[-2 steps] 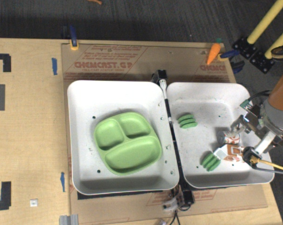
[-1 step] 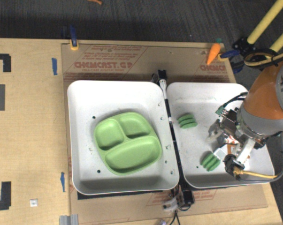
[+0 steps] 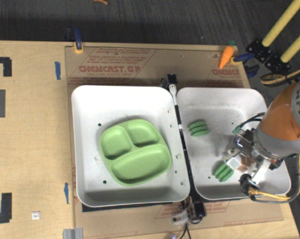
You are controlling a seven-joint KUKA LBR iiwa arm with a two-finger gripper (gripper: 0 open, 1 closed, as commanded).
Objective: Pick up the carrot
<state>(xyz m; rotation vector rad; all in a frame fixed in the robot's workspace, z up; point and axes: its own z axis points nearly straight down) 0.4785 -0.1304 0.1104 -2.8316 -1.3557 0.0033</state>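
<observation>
Two white bins [image 3: 125,96] [image 3: 217,96] are sitting on the counter [image 3: 30,143]. One green divided plate [image 3: 135,151] is lying inside. Two green ridged pieces [image 3: 198,128] [image 3: 222,172] are showing. One carrot [image 3: 226,57] is resting outside.

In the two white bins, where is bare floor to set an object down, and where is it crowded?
Left bin: the green plate takes the middle; bare strips along the rim. Right bin: bare at the back, beyond the upper green piece. Crowded in front, around the gripper and lower green piece.

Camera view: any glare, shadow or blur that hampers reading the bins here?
Camera view: light is even and soft; the white right bin shows mild shine on its floor, the gripper casts a faint shadow there, the green plate in the left bin reads sharply; the floor above the bench is dark.
</observation>
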